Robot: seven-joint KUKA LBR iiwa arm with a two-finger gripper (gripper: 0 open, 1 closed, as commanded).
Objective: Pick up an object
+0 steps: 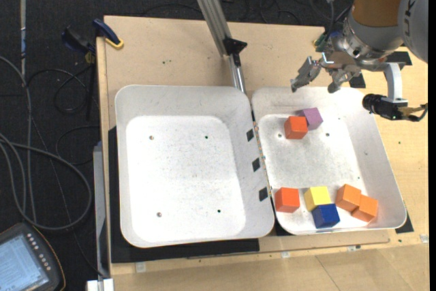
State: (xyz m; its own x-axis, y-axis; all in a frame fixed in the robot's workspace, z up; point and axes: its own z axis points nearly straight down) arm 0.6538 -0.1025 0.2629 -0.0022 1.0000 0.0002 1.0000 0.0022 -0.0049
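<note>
My gripper (317,82) hangs above the far edge of the right bin (381,160), fingers spread apart and nothing between them. Just below it, at the bin's far end, an orange cube (296,127) touches a purple cube (313,117). Along the bin's near edge lie an orange cube (287,199), a yellow cube (317,197), a blue cube (325,215) and two more orange blocks (357,202) side by side.
The left bin (180,160) lies beside the right one, with black clips (257,163) along the seam between them. A slanted metal pole (208,0) crosses the bench's far side. A blue-and-yellow clamp (105,34) sits at the far left corner.
</note>
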